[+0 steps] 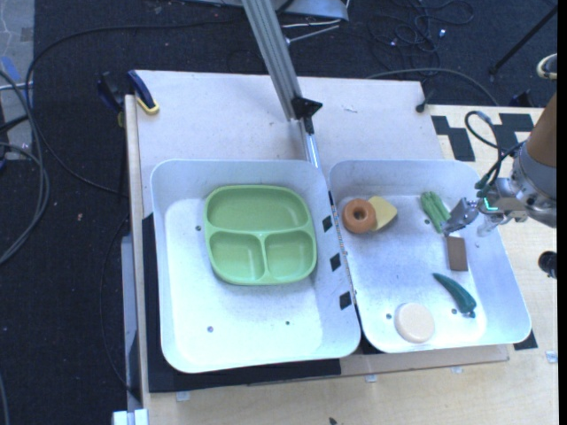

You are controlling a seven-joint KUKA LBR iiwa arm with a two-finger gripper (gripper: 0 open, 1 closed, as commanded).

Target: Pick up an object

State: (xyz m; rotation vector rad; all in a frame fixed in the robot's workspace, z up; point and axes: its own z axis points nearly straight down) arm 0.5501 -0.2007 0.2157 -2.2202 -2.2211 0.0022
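In the left bin [177, 343] we see a smooth green divided plate [261, 235], rounded at its corners, with bare white floor around it. In the right bin [505, 277] lie a brown ring-shaped doughnut [359, 216] touching a yellow wedge [384, 211], a cream disc [414, 321], a green ribbed stalk [434, 210], a flat brown bar [457, 254] with its long axis running near to far, and a curved teal pepper [455, 293]. The gripper [467, 215] hangs just above the bar's far end; whether its fingers are apart we cannot tell.
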